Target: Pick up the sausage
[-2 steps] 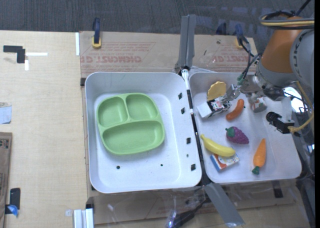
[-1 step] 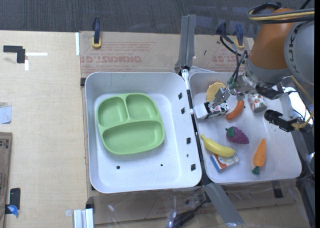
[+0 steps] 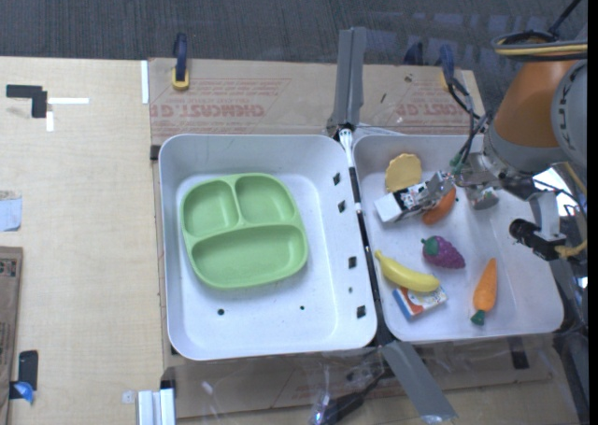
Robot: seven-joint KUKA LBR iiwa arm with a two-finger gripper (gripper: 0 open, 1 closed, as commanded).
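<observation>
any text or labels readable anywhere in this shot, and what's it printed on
"CHEMCAST GP", red letters seen upside down and partly cut off, on the brown sheet behind the left bin.
Small carton under the banana: printed, too small to read.
White box by the gripper: dark marking, too blurred to read.
Card at the left edge of the bench: print illegible.

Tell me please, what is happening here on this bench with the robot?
A grey and orange robot arm reaches from the right into the right bin. Its gripper is low over an orange-red item, probably the sausage, near a yellow chip-like piece. Whether it holds the sausage cannot be seen. A banana, purple grapes and a carrot lie nearby. The left bin contains a green divided plate.
</observation>
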